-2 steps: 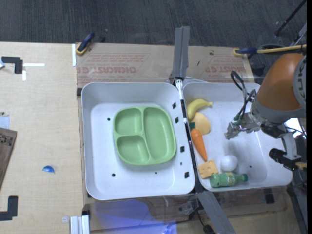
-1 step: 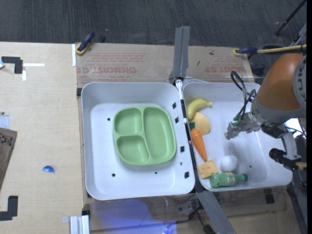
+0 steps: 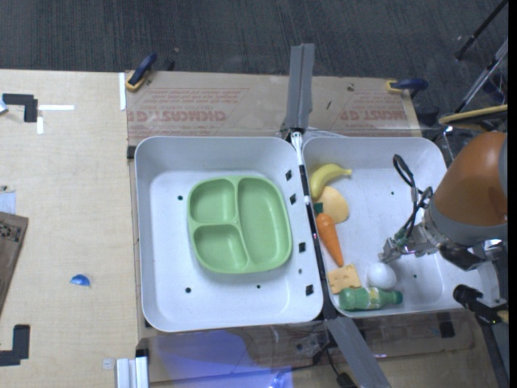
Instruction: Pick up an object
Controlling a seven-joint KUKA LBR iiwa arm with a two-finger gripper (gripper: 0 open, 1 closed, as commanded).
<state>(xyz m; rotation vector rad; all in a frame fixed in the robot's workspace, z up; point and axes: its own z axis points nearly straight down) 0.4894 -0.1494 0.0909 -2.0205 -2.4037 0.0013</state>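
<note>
Two white bins side by side on table. Left bin holds green divided plate, centred. Right bin: banana at 10 o'clock, yellow-orange piece just below it, carrot along left wall, cheese wedge and green bottle at 7 o'clock, white egg just above bottle. Gripper at 4 o'clock of right bin, low, just beside egg. Finger state: cannot tell.

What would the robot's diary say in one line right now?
end effector low in right bin | beside white egg | nothing seen held | green plate in left bin
</note>
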